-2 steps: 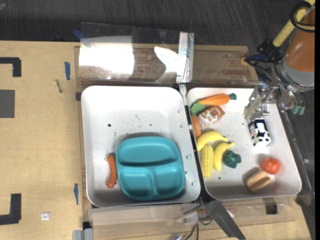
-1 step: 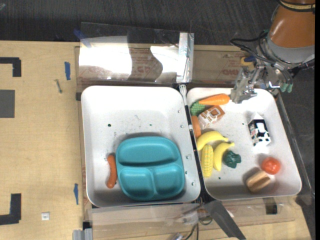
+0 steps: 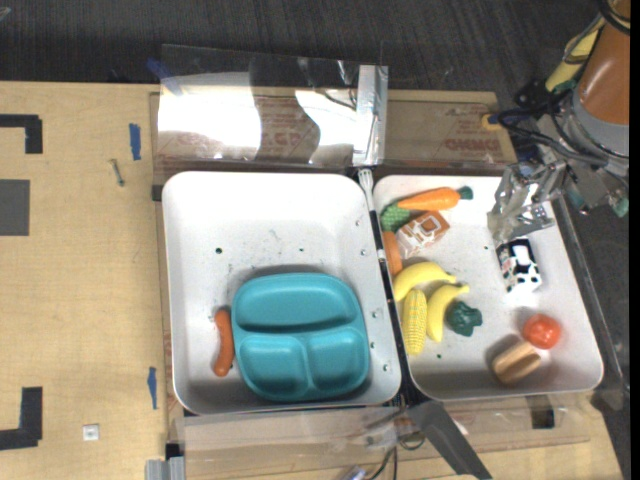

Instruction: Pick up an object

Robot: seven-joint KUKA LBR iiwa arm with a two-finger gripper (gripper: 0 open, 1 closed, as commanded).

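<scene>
Toy cow (image 3: 519, 266), black-and-white and blocky, stands near the right bin's (image 3: 585, 368) right edge, just below the gripper (image 3: 520, 208), whose finger spacing I cannot tell. Toward the front right corner lie a red tomato (image 3: 541, 331) and brown bread roll (image 3: 515, 360).

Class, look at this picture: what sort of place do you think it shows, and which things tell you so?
Probably a robotics lab test bench. A robot arm's gripper hangs over two white bins on a taped-up cardboard-topped bench. The bins hold toy food, such as a plastic banana and carrot, plus a teal divided tray.
</scene>
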